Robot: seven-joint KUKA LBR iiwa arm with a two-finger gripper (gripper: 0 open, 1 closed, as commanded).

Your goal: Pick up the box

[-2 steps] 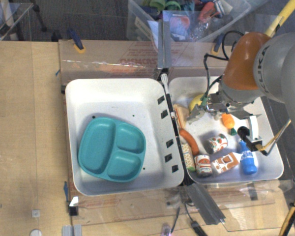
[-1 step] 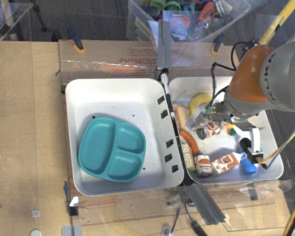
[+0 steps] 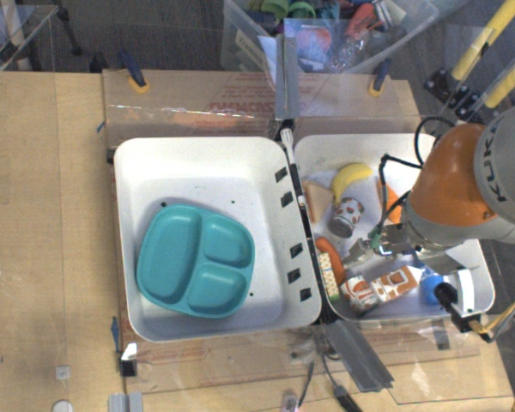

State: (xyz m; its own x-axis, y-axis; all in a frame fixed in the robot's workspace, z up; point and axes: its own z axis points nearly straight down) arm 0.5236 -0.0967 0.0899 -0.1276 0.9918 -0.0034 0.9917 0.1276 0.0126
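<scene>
Looking down at the worktop, I see two white bins side by side. The left bin has a teal tray with three little spaces in it. The right bin has a pile of small things in it.

The box lies flat near the front of the right bin, at about 6 o'clock in that bin. It is orange and white with some print on it. It rests on the bin floor, so I think it is not picked up yet. The main job looks like it is not done.

The grey and orange arm reaches in from 3 o'clock and hangs over the right bin. The gripper sits low, just above the box and very close to it. I cannot tell how the gripper is set, because the arm blocks much of it and the parts are small and dark.

Other things lie near. A yellow thing sits at 12 o'clock from the box. A small can with a face on it is just below that. An orange carrot-like thing lies at 9 o'clock from the box. A blue thing sits at 3 o'clock from it, partly under the arm. I cannot tell what it is.

The arm hides the back right part of the right bin.
</scene>
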